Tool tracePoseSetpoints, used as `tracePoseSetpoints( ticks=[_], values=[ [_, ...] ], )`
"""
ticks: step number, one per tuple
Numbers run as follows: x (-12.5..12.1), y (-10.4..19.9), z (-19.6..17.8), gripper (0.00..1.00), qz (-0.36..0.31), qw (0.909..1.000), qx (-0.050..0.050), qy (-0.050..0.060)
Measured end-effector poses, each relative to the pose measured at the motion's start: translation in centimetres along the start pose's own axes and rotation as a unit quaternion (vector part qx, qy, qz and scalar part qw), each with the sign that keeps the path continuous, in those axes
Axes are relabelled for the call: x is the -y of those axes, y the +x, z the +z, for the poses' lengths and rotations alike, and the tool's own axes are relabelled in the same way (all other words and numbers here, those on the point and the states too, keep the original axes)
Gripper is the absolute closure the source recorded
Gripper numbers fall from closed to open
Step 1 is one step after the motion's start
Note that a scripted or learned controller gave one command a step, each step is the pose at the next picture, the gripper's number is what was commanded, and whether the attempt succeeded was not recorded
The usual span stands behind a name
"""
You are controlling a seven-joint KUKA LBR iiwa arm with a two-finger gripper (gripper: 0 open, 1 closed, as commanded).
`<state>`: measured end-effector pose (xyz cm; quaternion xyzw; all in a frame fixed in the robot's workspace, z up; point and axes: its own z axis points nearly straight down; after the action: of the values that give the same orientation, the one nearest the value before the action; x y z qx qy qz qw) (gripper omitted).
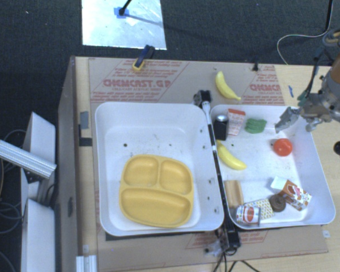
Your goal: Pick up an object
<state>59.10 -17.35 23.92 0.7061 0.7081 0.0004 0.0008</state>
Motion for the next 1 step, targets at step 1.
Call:
tracePoseSetpoints(
  ticks=[1],
  values=[
    [-0.73,-2.67,15.47,0.00,0.001,1.0000,0.000,0.000]
  ],
)
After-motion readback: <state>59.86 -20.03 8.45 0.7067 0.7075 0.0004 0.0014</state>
